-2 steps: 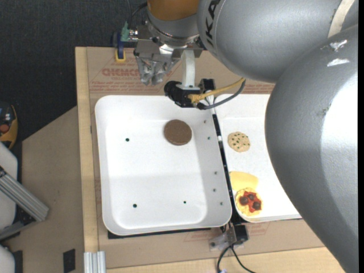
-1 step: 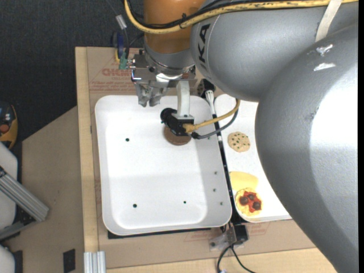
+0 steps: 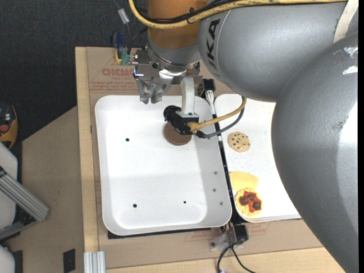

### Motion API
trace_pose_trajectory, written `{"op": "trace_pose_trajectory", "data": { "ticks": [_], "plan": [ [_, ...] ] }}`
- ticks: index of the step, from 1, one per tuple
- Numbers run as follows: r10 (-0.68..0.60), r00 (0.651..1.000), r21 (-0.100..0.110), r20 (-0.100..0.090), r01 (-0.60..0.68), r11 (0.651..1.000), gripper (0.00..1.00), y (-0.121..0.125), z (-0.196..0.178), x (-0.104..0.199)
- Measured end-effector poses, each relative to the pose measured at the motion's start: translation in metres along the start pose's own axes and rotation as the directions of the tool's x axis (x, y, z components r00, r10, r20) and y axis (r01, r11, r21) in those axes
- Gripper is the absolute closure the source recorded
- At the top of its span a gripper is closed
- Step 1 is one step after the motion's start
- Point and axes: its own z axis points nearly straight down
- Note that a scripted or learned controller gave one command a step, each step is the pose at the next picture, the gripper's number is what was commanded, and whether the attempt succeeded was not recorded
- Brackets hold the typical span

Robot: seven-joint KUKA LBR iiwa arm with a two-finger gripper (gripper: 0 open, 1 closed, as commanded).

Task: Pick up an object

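We see a white left bin (image 3: 114, 169) touching a white right bin (image 3: 270, 201) on brown cardboard (image 3: 91, 73); the right bin holds a chocolate-chip cookie (image 3: 239, 141) and a red-topped yellow pastry (image 3: 247, 195), apart.

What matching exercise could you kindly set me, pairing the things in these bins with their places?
Things
1. chocolate-chip cookie
2. brown round piece
3. yellow piece with red topping
4. tool

Places
A. left bin, far half, towards the right bin
B. right bin, near left corner
C. over the far edge of the left bin
D. right bin, by its left wall, farther back than the yellow piece

Pairs: 1-D, 2-A, 3-B, 4-C.
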Motion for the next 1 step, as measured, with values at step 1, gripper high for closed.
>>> {"op": "trace_pose_trajectory", "data": {
  "ticks": [1],
  "plan": [
    [0.001,1.0,-0.002,0.0,-0.001,1.0,1.0,0.0014,-0.0157,-0.0053]
  ]
}}
